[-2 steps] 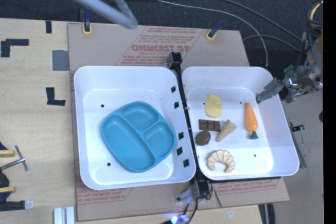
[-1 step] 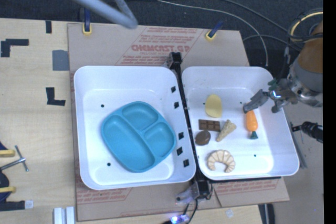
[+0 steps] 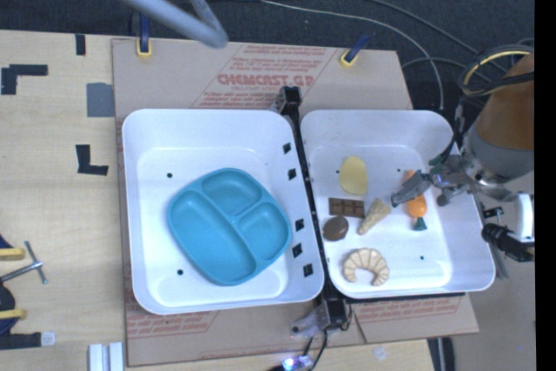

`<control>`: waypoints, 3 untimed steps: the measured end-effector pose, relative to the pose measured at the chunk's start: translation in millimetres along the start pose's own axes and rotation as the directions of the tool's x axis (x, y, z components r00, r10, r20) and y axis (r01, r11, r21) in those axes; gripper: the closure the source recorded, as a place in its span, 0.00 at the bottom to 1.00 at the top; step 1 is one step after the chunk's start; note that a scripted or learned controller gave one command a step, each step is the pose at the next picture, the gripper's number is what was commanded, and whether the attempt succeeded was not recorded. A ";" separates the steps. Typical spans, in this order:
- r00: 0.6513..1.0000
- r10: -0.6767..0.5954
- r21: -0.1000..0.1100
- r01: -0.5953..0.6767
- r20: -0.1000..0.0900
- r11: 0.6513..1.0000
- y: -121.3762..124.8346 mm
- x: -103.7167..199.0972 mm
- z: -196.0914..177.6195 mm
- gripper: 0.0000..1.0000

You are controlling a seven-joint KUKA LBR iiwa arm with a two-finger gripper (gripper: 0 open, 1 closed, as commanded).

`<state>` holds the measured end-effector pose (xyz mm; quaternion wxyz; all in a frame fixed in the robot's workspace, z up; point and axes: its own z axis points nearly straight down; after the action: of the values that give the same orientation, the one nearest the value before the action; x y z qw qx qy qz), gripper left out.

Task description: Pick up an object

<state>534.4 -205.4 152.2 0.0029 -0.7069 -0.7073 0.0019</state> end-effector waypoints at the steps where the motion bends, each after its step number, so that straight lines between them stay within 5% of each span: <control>1: 1.000 0.000 -0.010 0.000 -0.001 1.000 2.1 10.1 54.9 0.00; 2: 1.000 -0.004 -0.016 0.004 -0.003 1.000 5.2 11.2 38.3 1.00; 3: 1.000 -0.001 -0.011 0.001 0.004 1.000 14.9 6.4 -15.5 1.00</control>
<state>549.5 -199.0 167.6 -0.0021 -0.7065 -0.7077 -0.0006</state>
